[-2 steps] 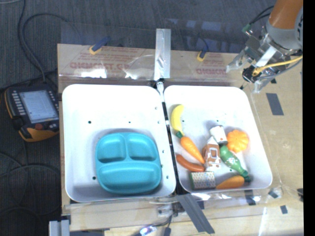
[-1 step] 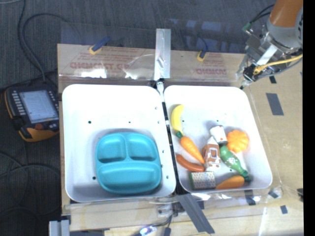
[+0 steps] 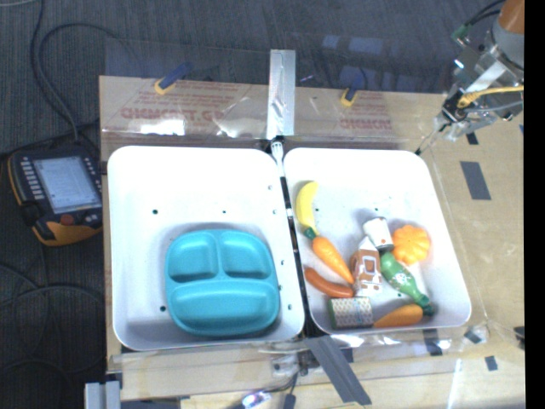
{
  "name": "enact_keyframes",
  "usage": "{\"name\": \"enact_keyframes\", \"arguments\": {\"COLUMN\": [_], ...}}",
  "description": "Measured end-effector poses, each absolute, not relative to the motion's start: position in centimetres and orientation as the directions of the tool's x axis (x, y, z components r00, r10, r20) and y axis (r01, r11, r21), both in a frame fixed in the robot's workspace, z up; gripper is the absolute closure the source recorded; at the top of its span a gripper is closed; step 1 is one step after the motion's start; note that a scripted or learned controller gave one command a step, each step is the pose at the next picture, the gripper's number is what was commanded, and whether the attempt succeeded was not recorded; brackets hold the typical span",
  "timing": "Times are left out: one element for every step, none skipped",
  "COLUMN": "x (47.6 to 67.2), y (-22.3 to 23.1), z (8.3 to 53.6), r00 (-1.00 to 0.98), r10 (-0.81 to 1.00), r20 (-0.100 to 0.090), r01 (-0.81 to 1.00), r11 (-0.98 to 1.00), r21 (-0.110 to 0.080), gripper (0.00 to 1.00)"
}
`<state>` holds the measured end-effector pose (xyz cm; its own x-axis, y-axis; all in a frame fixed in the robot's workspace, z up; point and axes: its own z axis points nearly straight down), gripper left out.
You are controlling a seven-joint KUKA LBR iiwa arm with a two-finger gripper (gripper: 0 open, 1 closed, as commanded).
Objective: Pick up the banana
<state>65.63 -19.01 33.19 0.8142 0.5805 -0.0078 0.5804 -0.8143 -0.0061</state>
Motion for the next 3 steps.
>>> {"name": "enact_keyframes", "arguments": {"x": [65.7, 64.1, 65.4], "y": [-18.9, -21.9, -22.0], "z": [33.6, 35.1, 35.7], "r00": [0.812, 0.956, 0.978], "r10": [0.583, 0.292, 0.209], "r20": [-0.017, -0.01, -0.01], "r01": [0.583, 0.292, 0.209], "r11": [-0.812, -0.956, -0.978], "r21": [-0.012, -0.002, -0.004], "gripper": [1.0, 1.0, 1.0]}}
